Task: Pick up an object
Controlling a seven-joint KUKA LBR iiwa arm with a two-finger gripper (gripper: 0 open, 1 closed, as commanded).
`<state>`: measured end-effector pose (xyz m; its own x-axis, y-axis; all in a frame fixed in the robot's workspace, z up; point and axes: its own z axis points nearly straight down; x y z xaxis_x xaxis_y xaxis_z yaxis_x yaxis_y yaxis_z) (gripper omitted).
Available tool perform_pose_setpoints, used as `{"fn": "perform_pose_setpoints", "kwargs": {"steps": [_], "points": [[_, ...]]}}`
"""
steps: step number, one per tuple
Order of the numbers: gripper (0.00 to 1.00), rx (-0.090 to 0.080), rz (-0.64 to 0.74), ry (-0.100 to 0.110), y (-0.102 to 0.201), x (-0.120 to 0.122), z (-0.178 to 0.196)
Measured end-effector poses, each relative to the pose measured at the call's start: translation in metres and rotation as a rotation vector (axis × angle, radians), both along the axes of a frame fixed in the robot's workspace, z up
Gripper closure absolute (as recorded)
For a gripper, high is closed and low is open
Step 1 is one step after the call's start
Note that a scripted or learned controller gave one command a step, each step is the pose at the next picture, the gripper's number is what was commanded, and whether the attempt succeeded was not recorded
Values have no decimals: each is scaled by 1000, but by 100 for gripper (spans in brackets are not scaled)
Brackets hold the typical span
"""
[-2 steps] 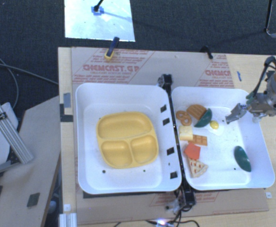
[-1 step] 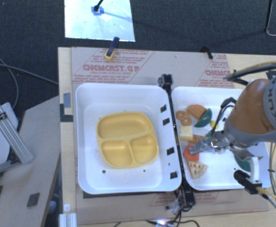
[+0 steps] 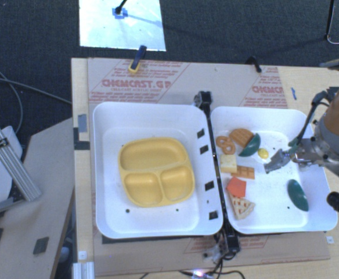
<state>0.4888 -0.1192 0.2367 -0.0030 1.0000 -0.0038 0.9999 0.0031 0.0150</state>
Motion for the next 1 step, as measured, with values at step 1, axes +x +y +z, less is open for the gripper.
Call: {"fn": "perform_pose_setpoints", "kwargs": {"steps": [1], "points": [[0,7,-1,16,26,12,-139]]}}
